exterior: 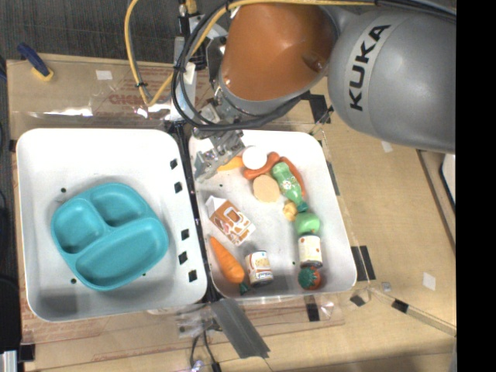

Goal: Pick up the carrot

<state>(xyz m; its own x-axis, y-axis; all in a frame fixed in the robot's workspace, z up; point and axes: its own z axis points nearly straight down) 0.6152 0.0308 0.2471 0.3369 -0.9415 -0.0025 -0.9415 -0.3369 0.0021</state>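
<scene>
The carrot (227,261), orange with a green stub at its lower end, lies slanted near the front left corner of the right bin (335,222). My gripper (216,152) hangs under the orange wrist band at the bin's back left corner, well behind the carrot. It is low over the bin floor, close to a small orange piece (232,163). The wrist hides much of the gripper from above.
In the right bin lie a snack packet (231,222), a small can (260,268), a jar (310,249), a strawberry (310,278), a green fruit (308,224), a white egg (254,158) and a beige disc (266,189). A teal divided plate (108,235) sits in the left bin (46,149).
</scene>
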